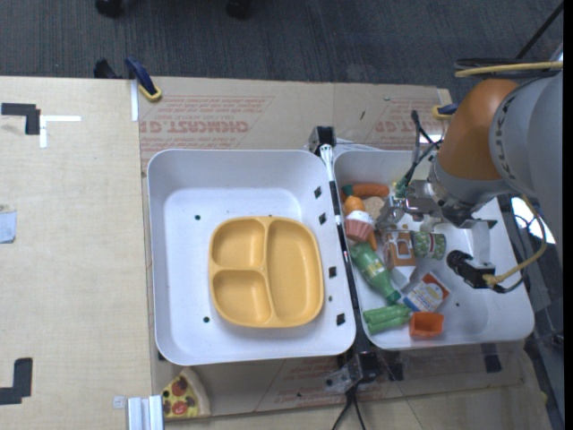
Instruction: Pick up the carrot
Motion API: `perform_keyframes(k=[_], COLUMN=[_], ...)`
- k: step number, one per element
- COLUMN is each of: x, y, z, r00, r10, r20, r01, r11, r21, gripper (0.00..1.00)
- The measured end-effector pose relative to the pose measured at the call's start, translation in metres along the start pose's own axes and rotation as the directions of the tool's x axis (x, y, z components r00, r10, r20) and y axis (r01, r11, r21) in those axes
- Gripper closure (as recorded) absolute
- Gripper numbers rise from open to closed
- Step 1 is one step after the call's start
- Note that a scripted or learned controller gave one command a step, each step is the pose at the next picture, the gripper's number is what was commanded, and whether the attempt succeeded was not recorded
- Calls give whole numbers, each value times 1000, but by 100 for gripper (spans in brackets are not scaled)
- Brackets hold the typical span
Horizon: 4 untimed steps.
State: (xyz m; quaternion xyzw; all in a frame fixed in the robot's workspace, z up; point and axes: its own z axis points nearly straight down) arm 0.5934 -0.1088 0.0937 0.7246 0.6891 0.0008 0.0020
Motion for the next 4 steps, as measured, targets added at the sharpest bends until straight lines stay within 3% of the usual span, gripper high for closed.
perform_keyframes(k=[1, 2, 3, 4], x=[86, 5, 5, 33], y=[41, 26, 27, 64], z=[-98, 0, -9, -98], r00=[946, 945, 946, 890], r10=[323, 327, 325, 456], r20=[2, 2, 1, 3], r01=[-323, -327, -325, -456], r11=[946, 945, 946, 890], r21=[5, 2, 1, 4], gripper=[0, 0, 100, 100])
